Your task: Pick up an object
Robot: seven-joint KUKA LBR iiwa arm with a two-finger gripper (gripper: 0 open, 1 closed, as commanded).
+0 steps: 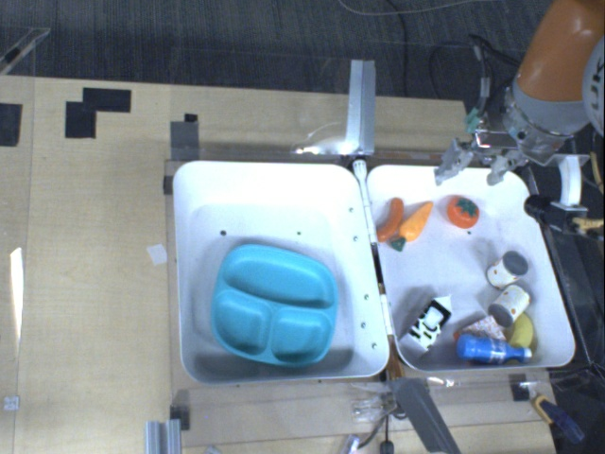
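Fingers of the gripper (475, 165) stand spread apart with nothing between them, poised over the far edge of the right bin (544, 253), just above a round orange-red toy (462, 212) that may be a tomato, though the view is too coarse to be sure. That toy, near the bin's far edge, looks like the likeliest pick.

Risks follow from its shape: a smooth, rounded piece could squirt out of a two-finger pinch or roll toward the bin's wall. A carrot-shaped toy (413, 223) and a red-orange sausage-like piece (389, 218) lie touching near the divider, so a grab there might catch both or neither.

Toward the near edge sit two pale cylinders (509, 286), a yellow lump (523, 330), a glossy blue bottle (492, 351) and a black-and-white block (430, 323), crowded enough to snag fingers. The left bin (189, 253) holds a smooth blue compartment plate (274, 303).
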